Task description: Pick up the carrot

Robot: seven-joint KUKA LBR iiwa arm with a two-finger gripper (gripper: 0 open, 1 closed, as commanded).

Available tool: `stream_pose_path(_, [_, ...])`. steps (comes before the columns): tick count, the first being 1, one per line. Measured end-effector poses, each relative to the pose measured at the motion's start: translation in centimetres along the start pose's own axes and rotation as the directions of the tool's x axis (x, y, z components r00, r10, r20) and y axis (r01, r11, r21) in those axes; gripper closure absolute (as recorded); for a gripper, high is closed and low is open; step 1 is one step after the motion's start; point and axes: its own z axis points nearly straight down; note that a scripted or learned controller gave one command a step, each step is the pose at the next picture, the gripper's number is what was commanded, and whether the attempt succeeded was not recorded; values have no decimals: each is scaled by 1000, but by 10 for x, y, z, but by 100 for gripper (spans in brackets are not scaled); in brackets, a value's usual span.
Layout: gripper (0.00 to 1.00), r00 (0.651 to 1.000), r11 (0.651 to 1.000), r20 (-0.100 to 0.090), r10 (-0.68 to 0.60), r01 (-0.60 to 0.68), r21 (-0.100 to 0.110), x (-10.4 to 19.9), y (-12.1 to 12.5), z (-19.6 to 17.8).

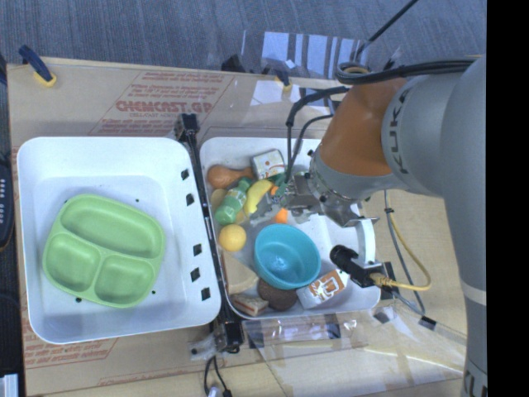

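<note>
- Nearest the camera, just below the blue bowl (285, 256), a dark brown round item (277, 294) and a carton with an orange label (324, 288) lay against the near wall of the right bin (216, 151).
- The blue bowl sat open side up in the near half of that bin, with a yellow lemon (232, 237) just to its left.
- The carrot (282, 216) showed as a small orange patch just beyond the bowl's far rim, largely covered by the tool above it.
- The gripper (281, 198) was low over that patch, just beyond the bowl; whether it was spread or closed could not be told, and no grasp on the carrot could be confirmed.
- Beyond and left of the bowl, a banana (256, 195) and a green item (229, 208) crowded the carrot's left side; a brown item (223, 176) and a small box (267, 164) lay farther still.
- Judgement: the step in hand appeared to be the descent and closure. It would go best with the grasp centred on the orange body alone, set across its narrow width, clear of the banana and the bowl rim, and followed by a straight vertical lift.
- Well left of the bowl, the left bin (33, 164) held a green divided plate (103, 251).
- Farthest back, beyond the bowl, the arm (372, 131) reached in.
</note>
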Motion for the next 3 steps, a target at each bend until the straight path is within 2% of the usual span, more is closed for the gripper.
stream_pose_path(1, [0, 956, 956, 2, 293, -293, -2, -28, 53, 100])
stream_pose_path(2, [100, 959, 959, 1, 283, -283, 6, -27, 53, 89])
stream_pose_path(3, [100, 973, 973, 5, -230, 230, -2, -97, 17, 99])
